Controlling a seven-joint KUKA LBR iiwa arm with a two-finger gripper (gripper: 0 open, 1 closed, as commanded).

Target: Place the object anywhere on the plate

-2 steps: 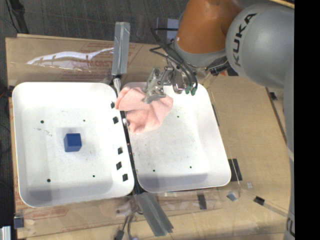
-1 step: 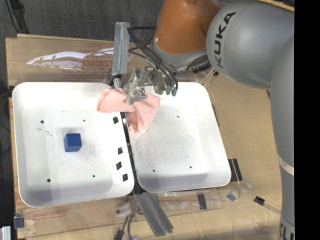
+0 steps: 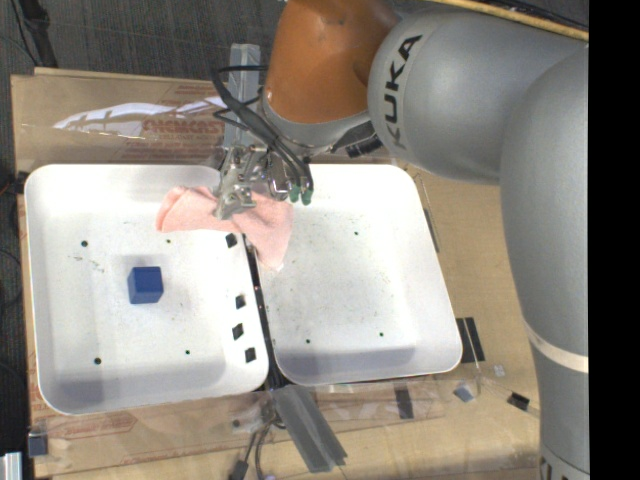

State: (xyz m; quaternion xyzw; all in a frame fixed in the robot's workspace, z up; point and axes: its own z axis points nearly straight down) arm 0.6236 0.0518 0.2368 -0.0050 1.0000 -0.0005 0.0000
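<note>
**Gripper Over Pink Cloth at the Bin Divide**

The arm (image 3: pixel 470 98) enters from the right of the camera view and extends over the far end of the two white bins. Its orange band (image 3: pixel 315 53) sits directly above the wrist. The gripper (image 3: pixel 235 203) points down at the boundary between the bins, near their far walls.

A pink cloth (image 3: pixel 255 218) lies draped across that boundary. One part rests in the far right corner of the left bin (image 3: pixel 60 368); the other part hangs over the shared rims and falls into the right bin (image 3: pixel 430 353). The gripper's metal fingertips meet the cloth near its middle, and the fabric looks bunched there. The jaws appear clenched on the cloth, though the view is cluttered by cables and linkage at that spot, so the grasp cannot be confirmed with certainty.

A blue cube (image 3: pixel 146 284) sits on the floor of the left bin, well apart from the cloth and the gripper. The bench (image 3: pixel 120 118) beneath the bins is brown cardboard with printed lettering along its far side.
</note>
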